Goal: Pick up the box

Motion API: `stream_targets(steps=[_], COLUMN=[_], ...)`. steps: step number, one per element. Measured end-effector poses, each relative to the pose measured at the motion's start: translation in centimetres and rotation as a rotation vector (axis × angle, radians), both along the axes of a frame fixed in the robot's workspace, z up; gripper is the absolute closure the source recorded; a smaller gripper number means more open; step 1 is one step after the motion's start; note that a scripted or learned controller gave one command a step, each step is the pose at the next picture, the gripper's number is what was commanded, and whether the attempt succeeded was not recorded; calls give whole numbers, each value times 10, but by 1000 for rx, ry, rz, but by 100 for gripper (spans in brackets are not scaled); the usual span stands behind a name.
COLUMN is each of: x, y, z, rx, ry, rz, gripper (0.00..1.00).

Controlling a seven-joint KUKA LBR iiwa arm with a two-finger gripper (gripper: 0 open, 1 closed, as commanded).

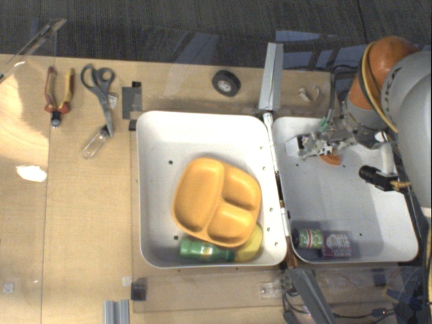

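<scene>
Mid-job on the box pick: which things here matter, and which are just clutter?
For the job:
hand, over the right bin's far end
purple box, by that bin's near wall

Lying about:
can beside the box
yellow divided plate
green bottle
scissors
pliers
tape roll

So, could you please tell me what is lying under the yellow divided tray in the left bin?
A green can and a yellow-green object stick out from beneath the yellow divided tray's near edge in the left bin. The tray covers their far parts and anything else beneath it.
</scene>
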State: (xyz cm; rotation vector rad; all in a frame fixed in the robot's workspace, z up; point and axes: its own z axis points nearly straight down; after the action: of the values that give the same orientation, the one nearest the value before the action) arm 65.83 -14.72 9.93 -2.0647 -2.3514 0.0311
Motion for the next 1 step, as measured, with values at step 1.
stream_targets(steps=[1], x=[0], y=[-1], z=[12], rx=[-4], ry=[2], rz=[5], gripper=[100])
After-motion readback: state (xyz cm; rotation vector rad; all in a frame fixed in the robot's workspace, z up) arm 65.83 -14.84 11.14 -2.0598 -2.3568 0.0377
